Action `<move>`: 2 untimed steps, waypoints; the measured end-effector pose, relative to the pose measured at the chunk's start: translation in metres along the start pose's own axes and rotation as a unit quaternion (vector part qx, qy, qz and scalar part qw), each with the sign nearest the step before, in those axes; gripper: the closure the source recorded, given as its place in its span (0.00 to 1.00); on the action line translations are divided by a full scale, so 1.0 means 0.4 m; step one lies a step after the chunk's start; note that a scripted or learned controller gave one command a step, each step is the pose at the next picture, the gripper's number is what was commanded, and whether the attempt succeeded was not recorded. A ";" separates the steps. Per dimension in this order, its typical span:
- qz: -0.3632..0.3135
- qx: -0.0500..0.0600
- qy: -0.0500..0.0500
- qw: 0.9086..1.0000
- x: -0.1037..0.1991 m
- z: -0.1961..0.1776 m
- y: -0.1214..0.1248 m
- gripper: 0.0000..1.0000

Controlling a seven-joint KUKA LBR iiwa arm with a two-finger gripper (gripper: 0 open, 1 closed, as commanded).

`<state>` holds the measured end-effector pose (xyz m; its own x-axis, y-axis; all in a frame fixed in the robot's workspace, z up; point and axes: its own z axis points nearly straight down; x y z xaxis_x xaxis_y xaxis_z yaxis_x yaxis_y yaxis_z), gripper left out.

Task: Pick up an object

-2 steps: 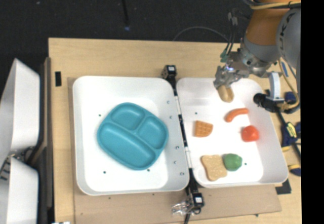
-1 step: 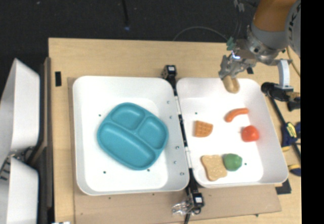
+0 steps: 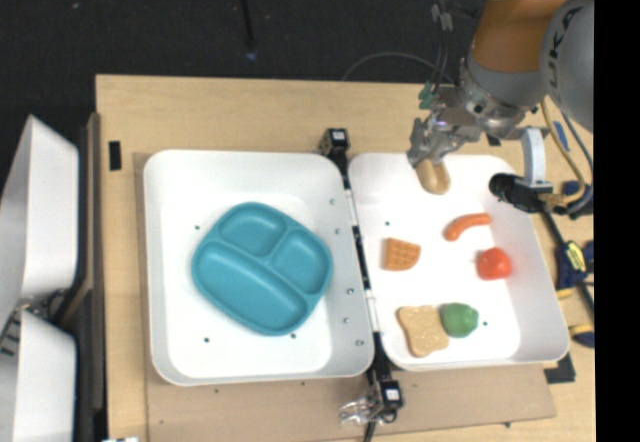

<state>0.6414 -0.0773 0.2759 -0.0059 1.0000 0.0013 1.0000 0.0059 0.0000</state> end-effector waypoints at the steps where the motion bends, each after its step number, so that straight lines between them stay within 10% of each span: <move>1: 0.001 0.001 -0.001 1.000 0.095 0.021 -0.077 1.00; 2: 0.000 0.001 -0.001 1.000 0.224 0.059 -0.138 1.00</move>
